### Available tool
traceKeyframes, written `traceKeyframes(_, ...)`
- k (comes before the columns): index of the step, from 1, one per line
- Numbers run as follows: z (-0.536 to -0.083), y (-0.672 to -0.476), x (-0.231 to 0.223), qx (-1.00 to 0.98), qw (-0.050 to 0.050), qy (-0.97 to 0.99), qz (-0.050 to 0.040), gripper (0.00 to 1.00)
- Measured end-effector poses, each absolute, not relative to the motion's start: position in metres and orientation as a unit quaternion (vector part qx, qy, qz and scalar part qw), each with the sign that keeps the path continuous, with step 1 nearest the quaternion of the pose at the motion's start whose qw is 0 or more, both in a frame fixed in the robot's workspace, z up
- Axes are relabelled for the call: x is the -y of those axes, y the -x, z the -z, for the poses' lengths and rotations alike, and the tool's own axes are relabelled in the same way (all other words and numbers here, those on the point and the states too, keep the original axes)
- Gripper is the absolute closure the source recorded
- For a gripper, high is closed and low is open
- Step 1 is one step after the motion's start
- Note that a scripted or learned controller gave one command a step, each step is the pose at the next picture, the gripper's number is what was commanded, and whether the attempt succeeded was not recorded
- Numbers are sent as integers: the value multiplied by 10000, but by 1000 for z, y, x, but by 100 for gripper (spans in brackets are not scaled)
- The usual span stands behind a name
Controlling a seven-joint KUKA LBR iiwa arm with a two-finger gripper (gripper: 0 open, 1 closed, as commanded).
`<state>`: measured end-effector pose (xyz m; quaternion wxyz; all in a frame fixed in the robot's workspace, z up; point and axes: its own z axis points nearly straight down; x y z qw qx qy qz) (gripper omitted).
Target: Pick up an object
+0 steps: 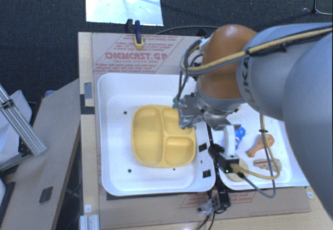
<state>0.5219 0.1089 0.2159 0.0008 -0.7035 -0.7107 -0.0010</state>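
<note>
The yellow divided tray (pixel 156 138) lies flat in the left bin (pixel 112 93), a bit right of the middle, three compartments facing up with nothing in them. The gripper (pixel 186 119) is down right at the tray's right rim, near its upper corner. From this angle I can't say whether the claw is spread or pressed together, or whether it has any of the rim (the wrist hardware covers that spot).

The arm (pixel 291 62) comes in from the right, and its orange band (pixel 223 62) hangs over the gap between the bins, hiding most of the right bin (pixel 294 174). In what shows of that bin there's a small blue thing (pixel 239 134), an orange-brown wooden-looking piece (pixel 258 145) just beside it, and a pale tan piece (pixel 271 164) below that.

Both bins sit on a cardboard sheet (pixel 135 56) with red lettering, with a blue and yellow clamp (pixel 137 33) on its far edge.
</note>
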Motion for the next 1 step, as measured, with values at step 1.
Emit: traceKeyframes(1,-216,-523,-106,7085,-2,7057,6,0)
